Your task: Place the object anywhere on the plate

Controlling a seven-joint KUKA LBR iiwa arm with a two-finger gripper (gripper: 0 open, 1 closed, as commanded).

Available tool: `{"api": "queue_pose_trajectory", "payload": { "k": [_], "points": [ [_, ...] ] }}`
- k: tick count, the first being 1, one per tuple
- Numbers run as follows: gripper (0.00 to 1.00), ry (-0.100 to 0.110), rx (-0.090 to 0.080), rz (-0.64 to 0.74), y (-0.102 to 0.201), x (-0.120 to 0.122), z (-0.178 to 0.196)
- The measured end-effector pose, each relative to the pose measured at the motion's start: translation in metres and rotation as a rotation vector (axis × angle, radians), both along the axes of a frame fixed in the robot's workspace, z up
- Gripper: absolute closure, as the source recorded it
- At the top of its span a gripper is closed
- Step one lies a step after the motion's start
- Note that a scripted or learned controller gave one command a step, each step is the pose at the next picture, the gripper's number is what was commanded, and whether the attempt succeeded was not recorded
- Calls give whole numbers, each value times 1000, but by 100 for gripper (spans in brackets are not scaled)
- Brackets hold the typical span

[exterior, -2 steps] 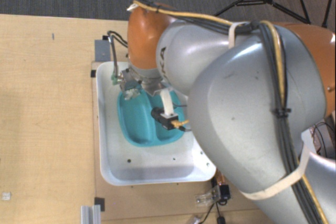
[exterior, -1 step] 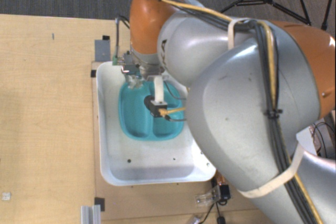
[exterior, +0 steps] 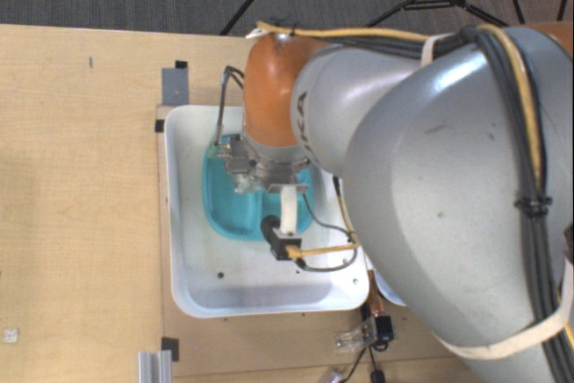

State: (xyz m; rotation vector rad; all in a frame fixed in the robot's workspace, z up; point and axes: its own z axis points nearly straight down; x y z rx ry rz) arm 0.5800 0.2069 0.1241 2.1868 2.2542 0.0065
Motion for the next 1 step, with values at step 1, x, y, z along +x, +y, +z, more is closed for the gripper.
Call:
{"api": "queue_pose_trajectory", "payload": {
  "k": [1],
  "points": [
    [100, -5, -1, 308, 19, 66, 25]
  ]
}}
